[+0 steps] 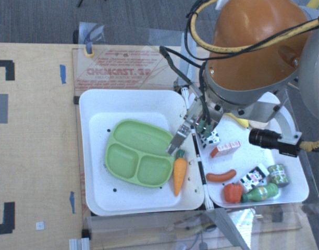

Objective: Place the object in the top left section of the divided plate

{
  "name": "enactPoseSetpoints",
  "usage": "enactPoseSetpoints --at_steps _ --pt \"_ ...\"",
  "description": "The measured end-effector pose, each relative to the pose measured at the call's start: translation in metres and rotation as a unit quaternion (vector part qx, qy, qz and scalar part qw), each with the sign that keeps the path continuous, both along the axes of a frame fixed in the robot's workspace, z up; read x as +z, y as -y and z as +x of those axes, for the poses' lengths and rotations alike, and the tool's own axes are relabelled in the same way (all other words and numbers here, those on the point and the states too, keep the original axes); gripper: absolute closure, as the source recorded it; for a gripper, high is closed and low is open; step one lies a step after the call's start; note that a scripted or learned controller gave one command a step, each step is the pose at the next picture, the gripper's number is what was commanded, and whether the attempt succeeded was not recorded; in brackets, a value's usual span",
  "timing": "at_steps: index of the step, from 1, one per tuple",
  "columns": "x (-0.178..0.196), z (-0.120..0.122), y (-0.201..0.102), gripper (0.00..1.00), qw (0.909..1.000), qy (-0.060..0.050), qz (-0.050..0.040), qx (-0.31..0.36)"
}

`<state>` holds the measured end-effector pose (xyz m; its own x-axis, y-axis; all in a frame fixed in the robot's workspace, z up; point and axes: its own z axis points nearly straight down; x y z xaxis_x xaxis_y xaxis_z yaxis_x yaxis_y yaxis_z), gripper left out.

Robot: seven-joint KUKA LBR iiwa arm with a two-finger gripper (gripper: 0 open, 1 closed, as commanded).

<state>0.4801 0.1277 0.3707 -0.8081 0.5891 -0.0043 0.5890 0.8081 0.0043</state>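
Observation:
A green divided plate [140,153] lies in the left bin [95,191], with one long section along its upper edge and two smaller ones below; all its sections are bare. An orange carrot [179,176] lies on the bin floor against the plate's right rim, its green top pointing up. My gripper [176,142] reaches down from the big orange-banded wrist to the plate's right edge, its tip just above the carrot's green top. The carrot rests on the bin floor, not lifted.
The right bin [299,194] holds a sausage [221,176], a red pepper [232,192], a green bottle [261,192], a can [278,174], a cow-patterned carton [254,177] and a small red-and-white box [225,148]. The arm's body hides the bins' upper middle.

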Motion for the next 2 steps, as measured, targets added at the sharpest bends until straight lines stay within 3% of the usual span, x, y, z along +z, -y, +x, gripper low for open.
enactPoseSetpoints --at_steps 1,2 --pt "0.011 0.001 -0.002 1.0 1.0 0.003 0.0003 0.002" --pt "-0.076 0.0 0.009 1.0 0.9982 -0.002 -0.0004 0.059"
